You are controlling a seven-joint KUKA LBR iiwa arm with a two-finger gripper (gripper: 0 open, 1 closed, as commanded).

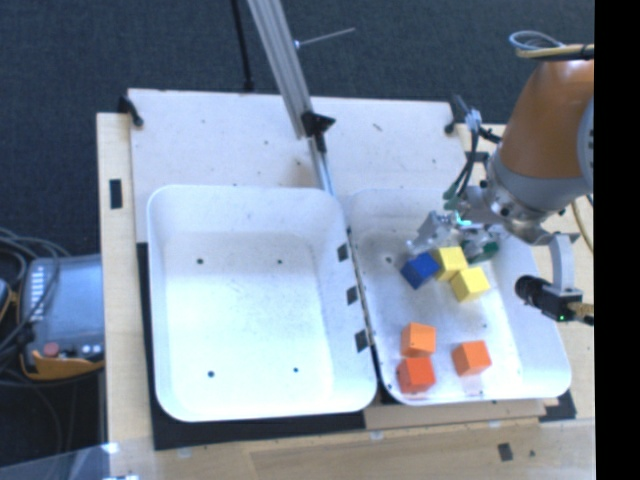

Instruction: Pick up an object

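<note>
My gripper (pixel 456 234) hangs over the upper part of the right bin (pixel 530 340), reaching in from the right under the orange-banded wrist. Just below it lie a blue block (pixel 421 269) and a yellow block (pixel 451 259), touching each other. A second yellow block (pixel 470 284) sits right beside them, lower right. I cannot see whether the gripper touches any of them. Three orange blocks rest nearer the front of the same bin: one (pixel 419 339) in the middle, one (pixel 471 357) to the right and one (pixel 416 374) at the front.
The left bin (pixel 250 288) stands beside the right one, their rims meeting at the middle. A slanted metal post (pixel 285 58) rises from behind the bins. A black fixture (pixel 545 298) hangs by the right bin's right rim.
</note>
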